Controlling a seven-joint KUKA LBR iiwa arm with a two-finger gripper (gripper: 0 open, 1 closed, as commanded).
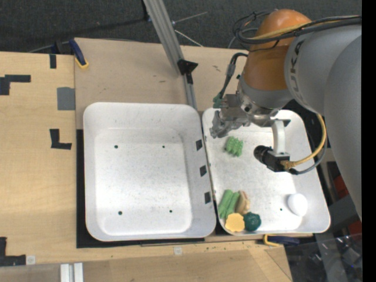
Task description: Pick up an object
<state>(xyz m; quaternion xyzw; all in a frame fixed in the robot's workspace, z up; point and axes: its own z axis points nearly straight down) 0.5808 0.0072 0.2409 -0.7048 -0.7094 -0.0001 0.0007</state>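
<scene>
Two shallow white bins sit side by side; the gripper (220, 127) hangs over the right bin (305, 157), just beside a ribbed light-green plastic piece (234, 146). Whether its jaws are apart, I cannot tell.

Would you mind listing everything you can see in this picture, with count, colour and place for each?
left bin: one, white, left half of the bench
right bin: one, white, beside the left bin
ridged green piece: one, light green, upper part of the right bin, just below the hand
long green piece: one, green, near corner of the right bin
tan piece: one, tan, next to the long green piece
yellow piece: one, yellow, near edge of the right bin
dark green piece: one, dark green, beside the yellow piece
white ball: one, white, right bin's near right corner
metal pole: one, grey, behind the bins
arm: one, grey with orange band, from the right
hand: one, over the right bin
</scene>
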